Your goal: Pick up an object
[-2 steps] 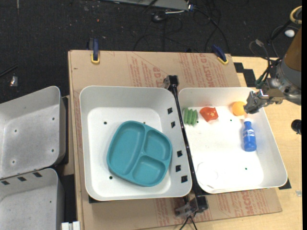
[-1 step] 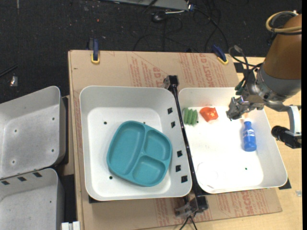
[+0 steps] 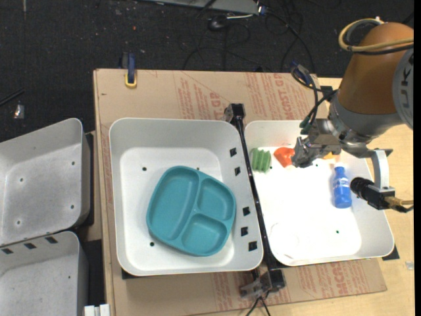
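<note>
1 arm, entering from the view's right, wrist low over the far left part of the right bin [image 3: 375, 242]. Gripper [image 3: 304, 158] sat at the orange object [image 3: 284, 155], which lay just to the gripper's left near the bin's far wall, touching or nearly touching the fingertip area. Couldn't tell how the gripper stood, since the wrist body and cabling covered it from this angle. No object seen lifted or clamped, so pick judged not yet done.

Green ridged object [image 3: 262, 160] lay just left of the orange one, against the divider side, its long axis running roughly near-to-far. Blue bottle [image 3: 341, 187] lay to the right and nearer the camera than the gripper, well apart from the orange piece, long axis also near-to-far, cap end toward the far wall.

Left bin [image 3: 125, 196] held 1 teal 3-compartment plate [image 3: 191, 210], well apart from the gripper.

Key relation: closest candidate was the orange object, immediately left of the gripper; likely target. Its crowding against the green piece and the bin wall could spoil a clean grasp.
</note>
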Motion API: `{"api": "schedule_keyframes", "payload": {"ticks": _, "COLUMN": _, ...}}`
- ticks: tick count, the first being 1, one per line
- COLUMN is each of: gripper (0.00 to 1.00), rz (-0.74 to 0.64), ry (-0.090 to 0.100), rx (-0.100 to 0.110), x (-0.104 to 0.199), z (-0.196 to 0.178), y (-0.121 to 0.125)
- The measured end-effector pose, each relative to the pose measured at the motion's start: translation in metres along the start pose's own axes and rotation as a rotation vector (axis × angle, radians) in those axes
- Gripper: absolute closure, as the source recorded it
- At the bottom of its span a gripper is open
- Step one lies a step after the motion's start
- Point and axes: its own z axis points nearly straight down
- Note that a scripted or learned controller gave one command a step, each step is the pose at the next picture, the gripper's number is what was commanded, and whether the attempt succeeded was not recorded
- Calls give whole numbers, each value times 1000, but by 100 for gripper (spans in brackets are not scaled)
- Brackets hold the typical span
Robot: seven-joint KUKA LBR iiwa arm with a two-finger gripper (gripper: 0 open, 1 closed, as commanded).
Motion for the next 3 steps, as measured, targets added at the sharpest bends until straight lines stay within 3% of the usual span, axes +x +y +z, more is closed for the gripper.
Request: {"api": "schedule_keyframes", "payload": {"ticks": 3, "gripper": 100, "rz": -1, "ry": 0, "rx": -2, "x": 149, "z": 2, "y": 12}}
